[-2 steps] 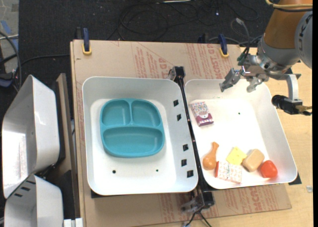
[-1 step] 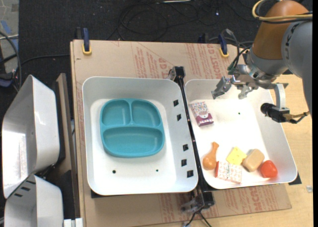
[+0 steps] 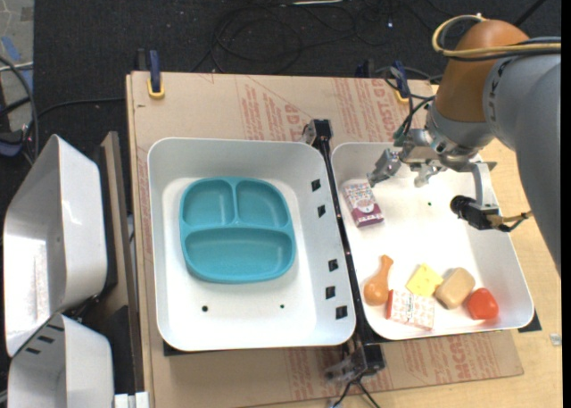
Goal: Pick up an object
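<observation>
My gripper (image 3: 406, 170) hangs over the back of the right bin (image 3: 508, 263), open, with nothing between its fingers. Just in front and to its left lies a small purple-and-white carton (image 3: 362, 203), apart from the fingers. Along the bin's front sit an orange pear-shaped toy (image 3: 379, 283), a yellow block (image 3: 425, 279), a tan bread piece (image 3: 455, 287), a red tomato (image 3: 483, 304) and a white-and-red packet (image 3: 410, 310).
The left bin (image 3: 169, 308) holds a teal divided plate (image 3: 237, 228). A black divider with clips (image 3: 335, 237) runs between the bins. White tubs (image 3: 49, 237) stand off the bench to the left. Bare floor shows in the right bin's middle.
</observation>
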`<state>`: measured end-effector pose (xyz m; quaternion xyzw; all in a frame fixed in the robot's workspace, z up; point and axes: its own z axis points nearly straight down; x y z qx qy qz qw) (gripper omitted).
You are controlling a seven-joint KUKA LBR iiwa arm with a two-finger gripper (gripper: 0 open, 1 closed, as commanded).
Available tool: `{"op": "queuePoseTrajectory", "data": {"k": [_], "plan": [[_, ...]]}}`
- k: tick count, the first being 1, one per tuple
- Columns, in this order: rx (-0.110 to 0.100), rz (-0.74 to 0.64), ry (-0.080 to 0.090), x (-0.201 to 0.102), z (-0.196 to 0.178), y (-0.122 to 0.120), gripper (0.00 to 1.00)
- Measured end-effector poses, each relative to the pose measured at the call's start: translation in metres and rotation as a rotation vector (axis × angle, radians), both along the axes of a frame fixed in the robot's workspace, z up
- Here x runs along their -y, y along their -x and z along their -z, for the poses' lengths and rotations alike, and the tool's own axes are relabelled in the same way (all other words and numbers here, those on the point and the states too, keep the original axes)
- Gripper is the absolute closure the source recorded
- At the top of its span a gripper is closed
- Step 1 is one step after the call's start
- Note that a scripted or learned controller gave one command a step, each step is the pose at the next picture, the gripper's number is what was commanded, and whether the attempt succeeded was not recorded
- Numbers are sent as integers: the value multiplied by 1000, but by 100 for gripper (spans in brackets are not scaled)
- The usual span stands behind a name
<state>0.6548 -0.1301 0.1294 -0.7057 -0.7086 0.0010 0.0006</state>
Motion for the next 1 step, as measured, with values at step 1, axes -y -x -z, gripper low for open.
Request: {"op": "queuePoseTrajectory", "data": {"k": [1], "plan": [[6,1,-1,-1,35,-2,0]]}}
